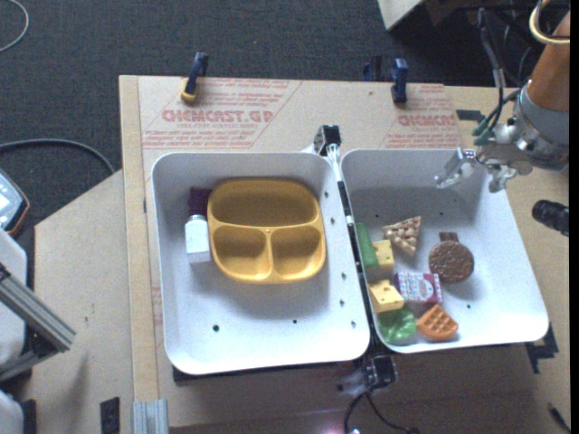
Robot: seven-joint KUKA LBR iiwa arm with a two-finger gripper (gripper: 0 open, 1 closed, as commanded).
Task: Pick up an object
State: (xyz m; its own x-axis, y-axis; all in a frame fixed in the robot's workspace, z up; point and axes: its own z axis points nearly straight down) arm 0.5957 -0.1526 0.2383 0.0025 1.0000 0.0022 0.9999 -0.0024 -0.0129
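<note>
**Arm hangs over right bin, toy food untouched**

Nearest my camera, a waffle (436,323) and a green piece (397,326) lie side by side at the front wall of the right bin (520,251), the two touching. Just behind them I see a yellow cheese block (386,296) and a small pink-and-white packet (419,287), and to the right of the packet a round brown cookie (450,261). Farther back sit a pizza slice (403,233), a second cheese cube (383,255) and a long green piece (365,246) along the bin's left wall.

From my remote seat I see the gripper (472,172) at the back right corner of that bin, its two fingers spread wide with nothing between them. One fingertip (448,175) points toward the bin's back floor; the other lies near the rim. It is well apart from every toy, the pizza slice being the closest.

Over in the left bin (172,269), a yellow tray (266,229) with three compartments lies flat in the middle. A white bottle (197,239) stands touching the tray's left edge, with a dark object (199,198) just behind it.

Both bins rest on a board (136,152) printed with red lettering, clamped at its back edge by two clamps (194,77)
</note>
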